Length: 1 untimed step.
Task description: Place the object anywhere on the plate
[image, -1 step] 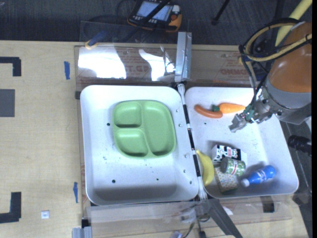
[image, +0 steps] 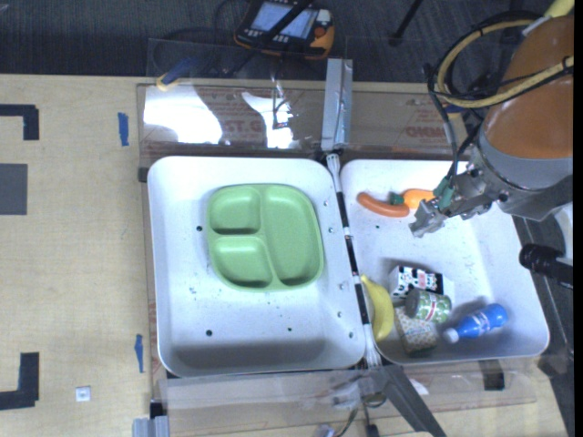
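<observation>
White plastic forms both bins. The left bin (image: pixel 173 271) lies well to the left of the gripper and bears a green plate (image: pixel 266 235) with three compartments; the plate sits near the middle of that bin, slightly toward its far wall. The right bin (image: pixel 510 271) lies directly under the gripper. A metal divider (image: pixel 335 107) stands at the far end of the seam between the two bins.

The arm (image: pixel 533 107), grey with an orange band, enters from the right and ends above the far part of the right bin. The gripper (image: pixel 428 217) points down and to the left. Whether its fingers are open or closed cannot be told at this resolution, and no item is seen between them.

Items in the right bin, relative to the gripper:
- Carrot (image: pixel 387 204): orange-red with a green top, lying just to the left of the gripper, near the far wall. Contact with the gripper cannot be confirmed.
- Banana (image: pixel 381 306): yellow, nearer the camera and to the left, against the bin's left wall.
- Cup (image: pixel 417 332): patterned, lying beside the banana, nearer the camera than the gripper.
- Can (image: pixel 428 306): green, touching the cup, directly nearer the camera than the gripper.
- Black-and-white box (image: pixel 417 280): between the gripper and the can.
- Blue bottle (image: pixel 475 323): lying on its side with a white cap, nearer the camera and slightly to the right.

A handheld pendant (image: pixel 284 24) rests beyond the bench, far to the left of the gripper.
</observation>
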Tool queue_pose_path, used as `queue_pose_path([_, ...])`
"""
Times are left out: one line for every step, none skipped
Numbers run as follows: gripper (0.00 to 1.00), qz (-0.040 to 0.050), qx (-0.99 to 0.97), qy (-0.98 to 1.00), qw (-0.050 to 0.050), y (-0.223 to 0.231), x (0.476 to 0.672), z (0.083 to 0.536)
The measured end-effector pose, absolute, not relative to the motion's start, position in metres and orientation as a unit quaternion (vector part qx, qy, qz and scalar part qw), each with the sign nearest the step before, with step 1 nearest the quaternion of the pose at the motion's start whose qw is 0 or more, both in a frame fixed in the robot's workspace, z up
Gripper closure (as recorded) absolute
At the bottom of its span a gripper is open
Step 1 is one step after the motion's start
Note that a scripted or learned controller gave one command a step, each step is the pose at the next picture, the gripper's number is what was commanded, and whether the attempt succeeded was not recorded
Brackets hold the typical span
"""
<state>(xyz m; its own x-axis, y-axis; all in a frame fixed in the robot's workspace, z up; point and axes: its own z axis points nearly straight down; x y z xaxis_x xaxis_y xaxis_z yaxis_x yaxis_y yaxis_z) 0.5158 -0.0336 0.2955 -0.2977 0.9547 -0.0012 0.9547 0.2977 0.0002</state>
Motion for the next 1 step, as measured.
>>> queue_pose_path([1.0,-0.0001,0.605,0.796,0.001,0.0505,0.575,0.2822])
